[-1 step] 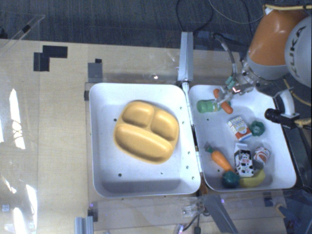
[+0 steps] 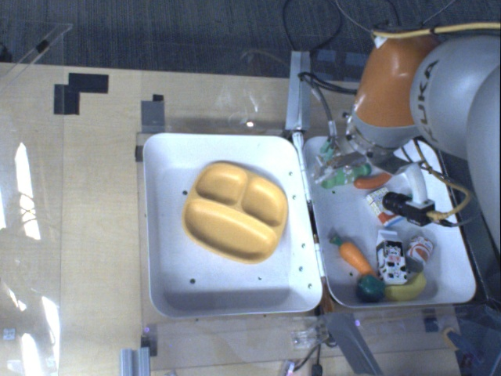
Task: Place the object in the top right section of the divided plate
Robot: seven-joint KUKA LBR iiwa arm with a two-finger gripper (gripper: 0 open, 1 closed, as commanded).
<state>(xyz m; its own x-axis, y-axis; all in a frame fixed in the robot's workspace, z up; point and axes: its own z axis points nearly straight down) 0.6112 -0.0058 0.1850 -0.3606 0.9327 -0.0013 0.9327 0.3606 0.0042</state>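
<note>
I see the yellow divided plate (image 2: 235, 211) mid left bin (image 2: 168, 288) on the pale wood desk (image 2: 78, 233); the tool (image 2: 338, 159) is over the right bin's (image 2: 462, 284) far-left corner, grip state unclear.

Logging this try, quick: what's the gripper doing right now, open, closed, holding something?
Gripper: over the right bin's top left corner; open or closed cannot be told.

The only lettering I can read is on the grey arm (image 2: 462, 92): dark capitals "UKA" running up its shell beside the orange band (image 2: 391, 81), the start of the word cut off by the curve. A small white packet (image 2: 391, 261) in the right bin (image 2: 462, 284) carries print too blurred to read.
</note>
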